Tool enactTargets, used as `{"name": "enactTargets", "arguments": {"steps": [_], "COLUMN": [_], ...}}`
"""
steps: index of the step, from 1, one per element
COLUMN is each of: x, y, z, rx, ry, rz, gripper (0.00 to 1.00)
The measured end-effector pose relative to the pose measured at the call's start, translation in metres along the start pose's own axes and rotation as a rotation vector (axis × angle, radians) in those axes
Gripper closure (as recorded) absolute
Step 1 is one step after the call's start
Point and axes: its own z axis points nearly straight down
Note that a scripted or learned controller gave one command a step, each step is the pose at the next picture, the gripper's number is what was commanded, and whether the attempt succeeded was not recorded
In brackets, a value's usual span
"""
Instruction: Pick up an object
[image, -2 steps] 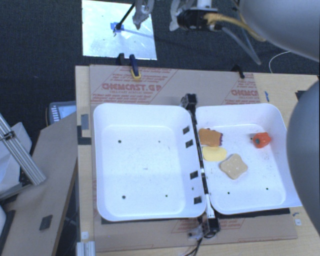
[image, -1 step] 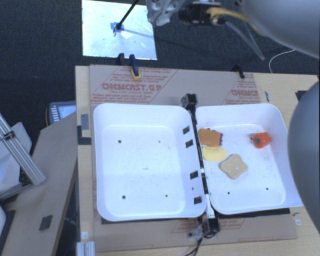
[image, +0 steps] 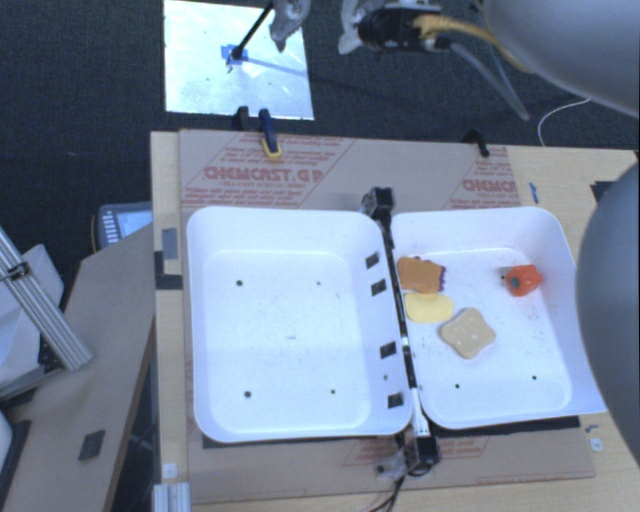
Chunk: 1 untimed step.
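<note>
Up at the far edge: pincer (image: 318, 28) spread, pinching nothing, hanging above the dark floor beyond the worktop (image: 420, 165). Well apart from every candidate, all four lying nearer the camera in the right bin (image: 560, 250). Nearest, by the divider, the orange slab (image: 420, 274); touching it, the yellow disc (image: 428, 308); then the tan toast (image: 467, 333); alone rightward, the red piece (image: 521, 280). Probably a long reach camera-ward and down.

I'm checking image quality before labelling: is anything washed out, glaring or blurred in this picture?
Camera view: the shiny metal sheet at the top glares bright; the two white plastic bins look near overexposed, with soft shadows along their walls; the grey arm at the right is close and blurred; the small orange object stays sharp enough to outline.
</note>
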Motion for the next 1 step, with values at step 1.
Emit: {"name": "enactTargets", "arguments": {"steps": [1], "x": [0.0004], "y": [0.0000], "z": [-0.0116], "rx": [-0.003], "ry": [0.001], "rz": [-0.003], "gripper": [1.00]}}
